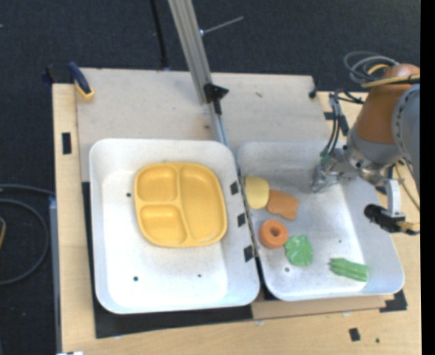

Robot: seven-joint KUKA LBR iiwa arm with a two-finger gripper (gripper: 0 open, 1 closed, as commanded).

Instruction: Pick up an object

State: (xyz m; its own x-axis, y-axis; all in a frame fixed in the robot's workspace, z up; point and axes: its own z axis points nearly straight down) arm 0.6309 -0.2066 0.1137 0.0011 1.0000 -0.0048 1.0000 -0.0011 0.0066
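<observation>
pale wooden bench on seemingly dark carpet.

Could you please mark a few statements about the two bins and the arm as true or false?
1. The yellow divided plate lies in the left bin. True.
2. The orange ring sits on the yellow plate. False: it lies in the right bin, near the edge between the bins.
3. The gripper is over the right bin's upper part. True.
4. The green bean-shaped piece is between the gripper's fingers. False: it lies on the bin floor near the lower right corner, apart from the gripper.
5. The pale yellow piece lies beside an orange-brown piece. True.
6. The plate has five compartments. False: it has three.
</observation>
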